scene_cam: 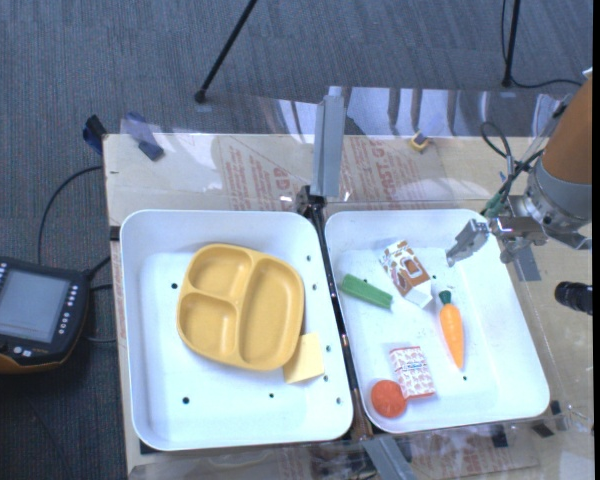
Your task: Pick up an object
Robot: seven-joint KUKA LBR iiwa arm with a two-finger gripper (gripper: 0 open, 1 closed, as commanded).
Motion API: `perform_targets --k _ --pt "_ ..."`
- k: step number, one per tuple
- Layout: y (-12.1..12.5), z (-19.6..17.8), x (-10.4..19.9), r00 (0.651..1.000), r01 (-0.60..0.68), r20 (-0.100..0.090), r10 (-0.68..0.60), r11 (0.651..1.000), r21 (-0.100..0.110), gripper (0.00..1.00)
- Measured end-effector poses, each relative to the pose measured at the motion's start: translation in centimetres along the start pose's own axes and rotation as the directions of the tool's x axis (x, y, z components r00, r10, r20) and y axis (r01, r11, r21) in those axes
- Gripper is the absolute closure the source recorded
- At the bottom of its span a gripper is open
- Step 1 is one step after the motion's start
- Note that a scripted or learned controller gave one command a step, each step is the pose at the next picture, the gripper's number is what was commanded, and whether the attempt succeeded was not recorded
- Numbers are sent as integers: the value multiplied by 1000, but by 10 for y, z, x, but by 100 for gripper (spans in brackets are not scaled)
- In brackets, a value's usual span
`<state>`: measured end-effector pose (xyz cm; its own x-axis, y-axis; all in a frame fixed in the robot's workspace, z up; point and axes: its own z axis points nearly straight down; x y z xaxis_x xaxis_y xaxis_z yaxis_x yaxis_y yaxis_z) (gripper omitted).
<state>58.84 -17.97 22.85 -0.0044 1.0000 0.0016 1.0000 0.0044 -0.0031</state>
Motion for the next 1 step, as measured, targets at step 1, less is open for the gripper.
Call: perform_targets --k 1 --pt "-15 108 -32 998 61 -4 -61 998 12 0"
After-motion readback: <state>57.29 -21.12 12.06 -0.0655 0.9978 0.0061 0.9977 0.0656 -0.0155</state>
